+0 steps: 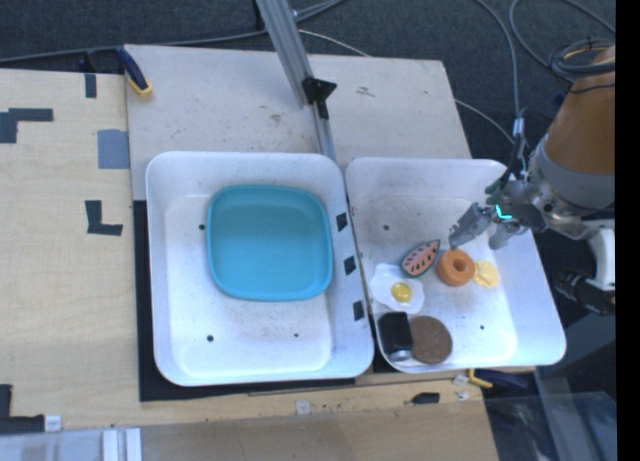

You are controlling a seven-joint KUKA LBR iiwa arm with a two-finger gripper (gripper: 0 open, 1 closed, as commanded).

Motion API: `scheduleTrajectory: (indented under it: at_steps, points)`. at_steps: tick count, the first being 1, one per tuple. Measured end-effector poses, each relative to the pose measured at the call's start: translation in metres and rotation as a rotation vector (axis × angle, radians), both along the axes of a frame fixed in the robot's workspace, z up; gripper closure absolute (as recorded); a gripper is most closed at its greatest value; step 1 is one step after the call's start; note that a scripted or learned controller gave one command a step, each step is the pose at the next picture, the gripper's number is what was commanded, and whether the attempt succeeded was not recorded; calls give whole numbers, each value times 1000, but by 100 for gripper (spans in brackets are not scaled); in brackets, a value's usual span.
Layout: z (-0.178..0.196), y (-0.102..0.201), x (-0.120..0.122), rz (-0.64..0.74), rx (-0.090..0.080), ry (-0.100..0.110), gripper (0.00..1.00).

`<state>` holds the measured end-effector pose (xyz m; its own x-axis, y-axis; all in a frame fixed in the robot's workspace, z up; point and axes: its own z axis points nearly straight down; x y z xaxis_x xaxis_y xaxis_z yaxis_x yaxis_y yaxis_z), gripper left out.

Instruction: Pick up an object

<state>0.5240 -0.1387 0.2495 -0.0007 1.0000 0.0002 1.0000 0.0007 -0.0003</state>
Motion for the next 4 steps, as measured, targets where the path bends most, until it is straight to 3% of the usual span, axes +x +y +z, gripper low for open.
scheduleTrajectory:
  at_steps: [1, 4]
  points:
    - [0, 0, 0, 0, 0, 0, 0]
    - [-139, 10, 1, 0, 0, 3, 0]
